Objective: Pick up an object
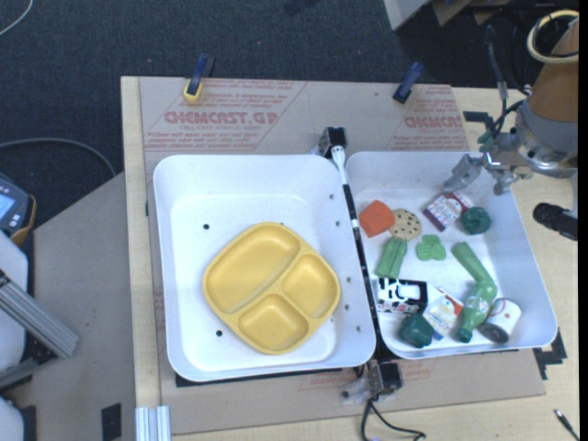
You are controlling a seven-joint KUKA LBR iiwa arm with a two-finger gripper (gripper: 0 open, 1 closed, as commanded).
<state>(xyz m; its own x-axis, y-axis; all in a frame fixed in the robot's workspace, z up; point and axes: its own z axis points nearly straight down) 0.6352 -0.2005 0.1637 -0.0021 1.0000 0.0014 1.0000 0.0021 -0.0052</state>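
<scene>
So here we've got the grey arm with its orange band coming in from the right, and its two-finger tool (pixel 480 173) hangs over the far edge of the right-hand shallow white bin (pixel 542 283), fingers spread apart with nothing between them as far as we can see. Just below it we spot a small red-and-white packet (pixel 443 210) and a dark green round knob-like piece (pixel 476 219), both lying on the bin floor, apart from the tool. Further in we see an orange block (pixel 376 217), a tan cookie (pixel 405 220), a green bar (pixel 390 257), a long green bottle shape (pixel 473 269) and a black-and-white carton (pixel 401 293). The left-hand white bin (pixel 175 246) holds a yellow plastic divided plate (pixel 270 287). Both bins sit on the cardboard-covered bench (pixel 276 108).
</scene>
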